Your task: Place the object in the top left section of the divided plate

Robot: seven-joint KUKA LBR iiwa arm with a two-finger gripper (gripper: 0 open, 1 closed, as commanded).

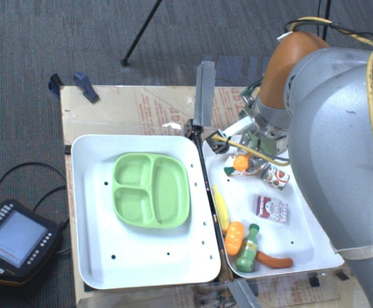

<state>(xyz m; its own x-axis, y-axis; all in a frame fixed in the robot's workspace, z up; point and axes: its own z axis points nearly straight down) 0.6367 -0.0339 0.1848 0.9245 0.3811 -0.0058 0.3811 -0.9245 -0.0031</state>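
The green divided plate (152, 190) lies in the left white bin (90, 249), with two small sections on its left and one long section on its right. Its top left section (132, 171) holds nothing. My gripper (247, 158) hangs below the orange-banded wrist over the far end of the right bin (302, 236). A small orange fruit (240, 162) sits right under the gripper, and the wrist hides how they meet.
The right bin also holds a small carton (277, 177), a red box (272, 208), a yellow corn cob (220, 208), an orange pepper (234, 237), a green bottle (248, 249) and a carrot (275, 260). A ridge (202, 172) divides the bins.
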